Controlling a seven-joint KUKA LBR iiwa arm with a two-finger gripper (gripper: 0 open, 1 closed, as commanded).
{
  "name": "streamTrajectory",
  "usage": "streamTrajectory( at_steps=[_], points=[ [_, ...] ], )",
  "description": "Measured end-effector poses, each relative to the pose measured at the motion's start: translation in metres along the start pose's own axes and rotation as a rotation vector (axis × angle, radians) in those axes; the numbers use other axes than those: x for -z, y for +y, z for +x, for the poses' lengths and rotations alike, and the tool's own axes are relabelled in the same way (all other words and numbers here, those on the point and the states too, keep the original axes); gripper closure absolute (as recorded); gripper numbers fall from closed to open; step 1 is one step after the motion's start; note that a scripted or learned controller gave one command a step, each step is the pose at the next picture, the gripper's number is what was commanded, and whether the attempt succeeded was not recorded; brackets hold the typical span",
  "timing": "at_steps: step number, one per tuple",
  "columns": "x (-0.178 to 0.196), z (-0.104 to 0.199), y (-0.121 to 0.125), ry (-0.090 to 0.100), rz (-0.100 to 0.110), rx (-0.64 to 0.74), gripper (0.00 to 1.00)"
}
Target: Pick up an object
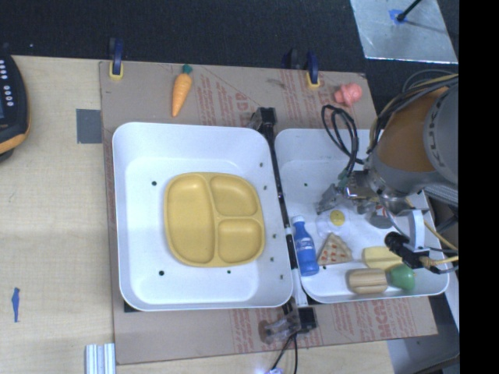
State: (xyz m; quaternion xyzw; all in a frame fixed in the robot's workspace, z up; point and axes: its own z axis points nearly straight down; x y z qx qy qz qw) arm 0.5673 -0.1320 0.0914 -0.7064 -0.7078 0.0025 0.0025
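Now | gripper (pixel 331 201) above yellow piece (pixel 337 218); right bin (pixel 312 150)

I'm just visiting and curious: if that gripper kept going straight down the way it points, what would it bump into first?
Probably the small yellow piece lying just under the gripper, or the right bin floor beside it. Depth is hard to judge from this slanted view, so it might land just next to the piece.

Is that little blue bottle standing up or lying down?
Lying down: the blue bottle rests on its side along the right bin's left wall, cap pointing away.
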Motion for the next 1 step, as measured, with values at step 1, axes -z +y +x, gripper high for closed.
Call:
streamTrajectory(
  at_steps=[1],
  points=[
    [0.0018,-0.0119,0.0612,-0.002,-0.010,0.004,0.00]
  ],
)
